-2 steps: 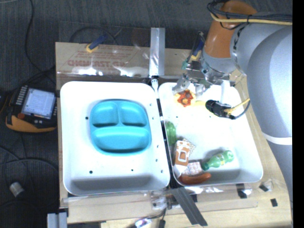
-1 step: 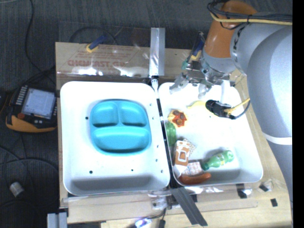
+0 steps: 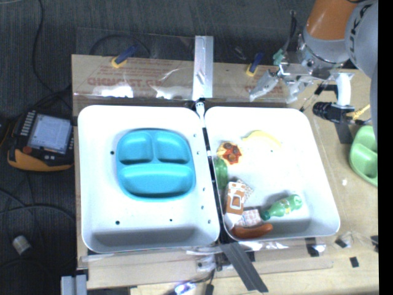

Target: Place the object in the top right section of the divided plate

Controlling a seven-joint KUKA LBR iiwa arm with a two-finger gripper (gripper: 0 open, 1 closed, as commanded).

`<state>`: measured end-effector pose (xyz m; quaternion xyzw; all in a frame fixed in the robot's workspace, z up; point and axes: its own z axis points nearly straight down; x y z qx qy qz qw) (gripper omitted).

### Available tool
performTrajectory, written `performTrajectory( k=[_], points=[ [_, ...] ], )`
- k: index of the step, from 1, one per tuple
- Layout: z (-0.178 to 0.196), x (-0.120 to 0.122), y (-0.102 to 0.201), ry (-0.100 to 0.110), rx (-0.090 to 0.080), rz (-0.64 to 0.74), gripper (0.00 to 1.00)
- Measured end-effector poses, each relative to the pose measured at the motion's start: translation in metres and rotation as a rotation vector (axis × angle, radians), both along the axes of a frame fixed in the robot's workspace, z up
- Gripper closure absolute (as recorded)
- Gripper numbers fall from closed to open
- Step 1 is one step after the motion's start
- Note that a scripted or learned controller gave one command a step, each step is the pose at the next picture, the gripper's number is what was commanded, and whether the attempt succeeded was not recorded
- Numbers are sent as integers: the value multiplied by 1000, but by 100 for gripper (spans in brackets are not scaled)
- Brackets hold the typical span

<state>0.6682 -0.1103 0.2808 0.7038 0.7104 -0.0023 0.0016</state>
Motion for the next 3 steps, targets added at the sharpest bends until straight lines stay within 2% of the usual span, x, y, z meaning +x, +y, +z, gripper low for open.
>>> performTrajectory(
  k=[1, 2, 3],
  points=[
    [87, 0, -70, 0, 2, 33, 0],
    [154, 0, -114, 0, 0, 239, 0],
    [163, 1, -113, 0, -5, 241, 100]
  ],
)
